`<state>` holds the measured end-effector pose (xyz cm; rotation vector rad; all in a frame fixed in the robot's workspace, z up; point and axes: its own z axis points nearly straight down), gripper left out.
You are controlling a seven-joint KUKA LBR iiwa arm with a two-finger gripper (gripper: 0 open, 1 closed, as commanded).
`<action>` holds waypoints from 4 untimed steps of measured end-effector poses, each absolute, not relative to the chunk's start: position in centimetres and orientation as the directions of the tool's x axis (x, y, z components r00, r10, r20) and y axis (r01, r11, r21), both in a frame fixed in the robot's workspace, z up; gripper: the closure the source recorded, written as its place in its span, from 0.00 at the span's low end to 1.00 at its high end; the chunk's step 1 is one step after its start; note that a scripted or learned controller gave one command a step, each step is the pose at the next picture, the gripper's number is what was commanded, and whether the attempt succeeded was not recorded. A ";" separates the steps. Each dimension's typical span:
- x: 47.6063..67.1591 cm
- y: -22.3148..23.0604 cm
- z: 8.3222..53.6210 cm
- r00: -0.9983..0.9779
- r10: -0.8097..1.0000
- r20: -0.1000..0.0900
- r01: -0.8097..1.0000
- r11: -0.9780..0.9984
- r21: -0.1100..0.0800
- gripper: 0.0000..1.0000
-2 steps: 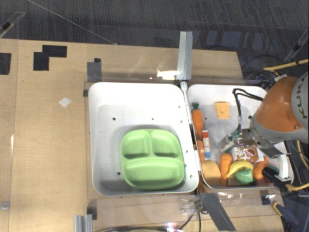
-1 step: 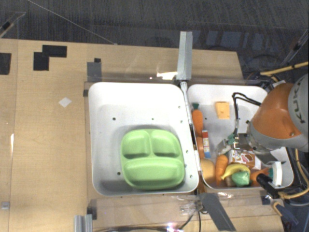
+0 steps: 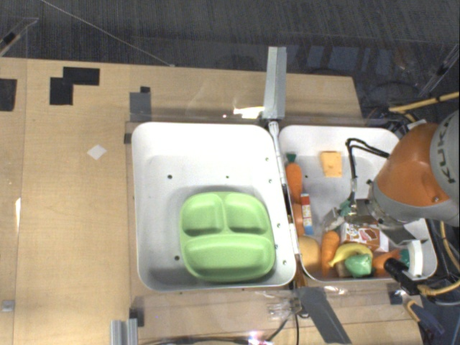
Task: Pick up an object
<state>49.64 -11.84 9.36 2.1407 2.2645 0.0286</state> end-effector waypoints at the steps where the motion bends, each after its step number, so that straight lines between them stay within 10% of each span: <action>1: 49.6 -11.8 9.4 -0.102 0.995 -0.008 0.994 0.102 0.030 0.00; 2: 59.2 -10.0 9.2 -0.170 0.985 -0.005 0.985 0.170 0.020 0.00; 3: 57.6 -9.6 9.3 -0.400 0.916 -0.012 0.916 0.400 0.020 0.00; 4: 63.5 -9.2 9.1 -0.509 0.861 -0.010 0.861 0.509 0.013 0.00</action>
